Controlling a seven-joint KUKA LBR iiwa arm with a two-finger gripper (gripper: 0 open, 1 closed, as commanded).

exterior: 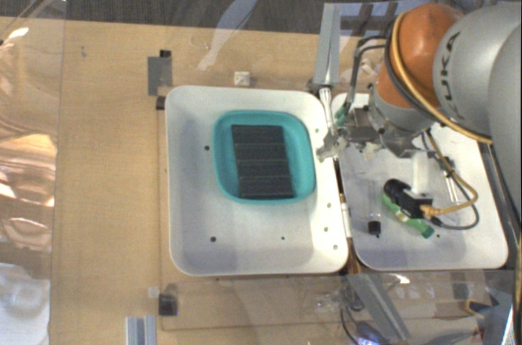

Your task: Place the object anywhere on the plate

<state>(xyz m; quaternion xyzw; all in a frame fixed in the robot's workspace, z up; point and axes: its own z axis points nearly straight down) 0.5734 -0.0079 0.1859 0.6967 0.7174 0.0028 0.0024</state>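
Nearest us, low in the frame, the left bin [245, 241] and the right bin [465, 241] sit side by side on the desk [90, 213]. In the lower part of the right bin lie a small black block [373, 227] and, just to its right, a green piece [419, 226] that we cannot identify.

Further up, in the middle of the left bin, sits the teal plate [304, 172]. A dark ribbed slab [261, 161] lies flat on it, covering all but the rim. We take that slab for the task's object, though we cannot be sure; if so, it is on the plate already.

Right of the plate, over the seam between the bins, hangs the tool [332, 141], close to the plate's right rim. We cannot tell how far open it is, nor whether it has hold of anything. Behind it the arm [424, 50] rises toward the upper right.

If the slab is the object, we judge the good move is a straight lift before any swing right, so nothing catches the rim or the bin wall. If the tool does carry something, we would shift it left over the plate's middle and release low.

Farthest off, a small white cube [241, 78] rests on the desk beyond the left bin.
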